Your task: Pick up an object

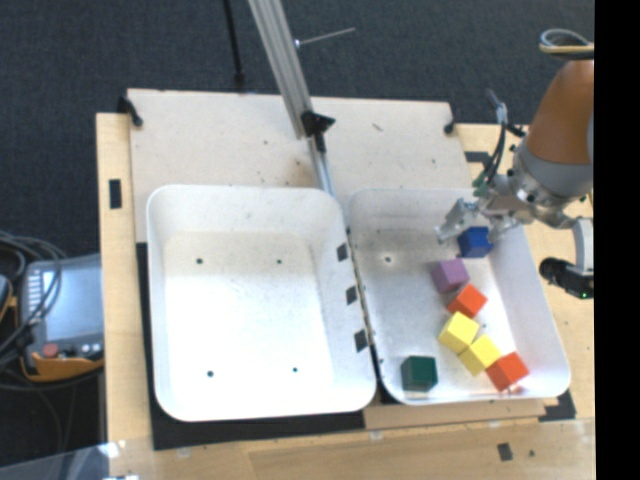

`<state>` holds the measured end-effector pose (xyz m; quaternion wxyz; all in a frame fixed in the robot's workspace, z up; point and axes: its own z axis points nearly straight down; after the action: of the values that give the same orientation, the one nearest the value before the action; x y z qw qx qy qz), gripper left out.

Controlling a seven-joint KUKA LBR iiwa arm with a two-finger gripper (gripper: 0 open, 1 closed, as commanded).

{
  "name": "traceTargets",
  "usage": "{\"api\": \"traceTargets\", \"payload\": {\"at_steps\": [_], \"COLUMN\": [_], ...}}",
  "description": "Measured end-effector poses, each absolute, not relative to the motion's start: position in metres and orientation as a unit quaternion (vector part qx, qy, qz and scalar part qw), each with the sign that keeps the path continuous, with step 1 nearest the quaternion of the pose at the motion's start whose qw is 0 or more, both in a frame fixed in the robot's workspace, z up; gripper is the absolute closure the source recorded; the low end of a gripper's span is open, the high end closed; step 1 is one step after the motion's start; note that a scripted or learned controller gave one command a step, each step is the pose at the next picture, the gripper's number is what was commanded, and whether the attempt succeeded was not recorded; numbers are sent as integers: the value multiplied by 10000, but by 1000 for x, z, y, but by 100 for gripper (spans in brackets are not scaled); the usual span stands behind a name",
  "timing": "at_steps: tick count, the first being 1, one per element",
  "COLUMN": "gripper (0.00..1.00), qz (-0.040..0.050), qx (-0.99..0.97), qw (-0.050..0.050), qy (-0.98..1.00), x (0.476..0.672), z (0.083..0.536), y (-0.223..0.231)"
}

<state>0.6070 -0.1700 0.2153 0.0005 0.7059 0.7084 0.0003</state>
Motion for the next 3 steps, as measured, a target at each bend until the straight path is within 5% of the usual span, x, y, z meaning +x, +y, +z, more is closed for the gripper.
{"api": "traceTargets", "payload": {"at_steps": [1,3], "gripper": [0,0], "qz": [2,-18], "qx": [7057,7078], "qw": [5,-3], "qy": [7085,7064], "x": [607,598], "z": [215,104], "y": [-170,-177]}}
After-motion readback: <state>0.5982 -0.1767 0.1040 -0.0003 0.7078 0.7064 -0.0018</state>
